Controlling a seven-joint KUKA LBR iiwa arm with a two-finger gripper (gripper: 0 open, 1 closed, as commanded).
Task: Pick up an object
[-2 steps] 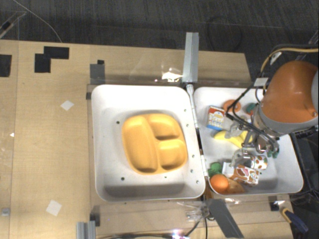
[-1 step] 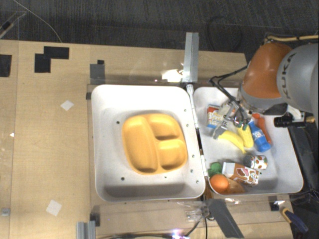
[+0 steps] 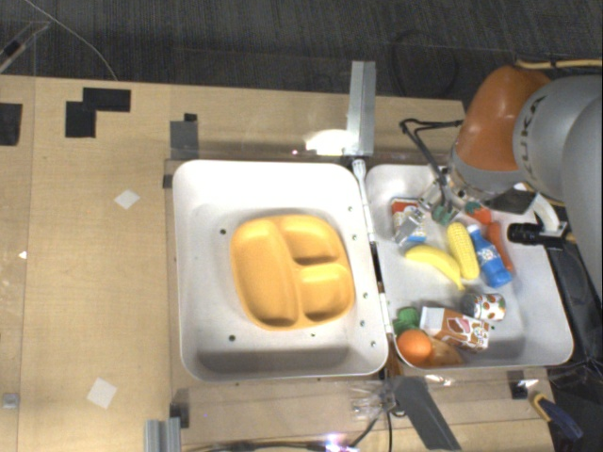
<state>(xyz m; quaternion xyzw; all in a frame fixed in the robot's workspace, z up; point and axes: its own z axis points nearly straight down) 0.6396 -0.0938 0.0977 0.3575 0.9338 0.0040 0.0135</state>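
Gripper (image 3: 443,201) above right bin (image 3: 546,347), carton (image 3: 464,329) print unreadable

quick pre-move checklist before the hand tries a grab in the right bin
1. Hand is over the right bin: ok.
2. Nothing seen held by the hand: ok.
3. Finger opening: cannot tell.
4. Target free of neighbours: not ok; corn cob, banana and blue bottle lie packed together.
5. Orange sits near the front wall: cannot tell if reachable.
6. Yellow tray in the left bin lies apart: ok.
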